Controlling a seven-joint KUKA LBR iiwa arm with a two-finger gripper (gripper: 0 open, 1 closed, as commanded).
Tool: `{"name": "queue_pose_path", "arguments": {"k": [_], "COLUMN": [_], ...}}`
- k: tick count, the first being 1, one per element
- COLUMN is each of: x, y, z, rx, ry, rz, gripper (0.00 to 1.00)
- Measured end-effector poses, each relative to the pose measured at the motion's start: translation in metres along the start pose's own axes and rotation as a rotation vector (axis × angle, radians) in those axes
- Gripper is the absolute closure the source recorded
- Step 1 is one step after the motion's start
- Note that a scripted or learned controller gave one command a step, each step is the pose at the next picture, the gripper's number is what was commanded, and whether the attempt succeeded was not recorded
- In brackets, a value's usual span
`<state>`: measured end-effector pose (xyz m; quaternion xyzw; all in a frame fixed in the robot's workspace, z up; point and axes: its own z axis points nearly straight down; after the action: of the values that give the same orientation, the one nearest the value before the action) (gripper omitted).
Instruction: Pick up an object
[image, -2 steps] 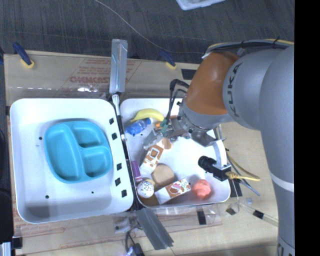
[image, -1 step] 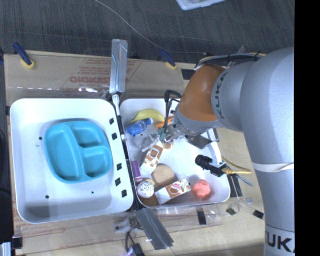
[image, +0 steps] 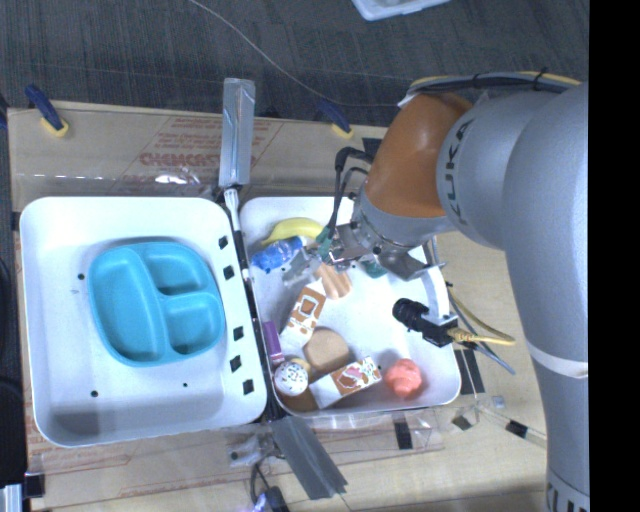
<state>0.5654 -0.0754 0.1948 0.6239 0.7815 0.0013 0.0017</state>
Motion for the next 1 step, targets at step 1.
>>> {"name": "queue_pose_path", "arguments": {"k": [1], "x": [-0.0467], "y": [0.0537], "z": [0.0152], "rx": [0.007], "ry": [0.0], "rz": [0.074], "gripper": [0.0]}}
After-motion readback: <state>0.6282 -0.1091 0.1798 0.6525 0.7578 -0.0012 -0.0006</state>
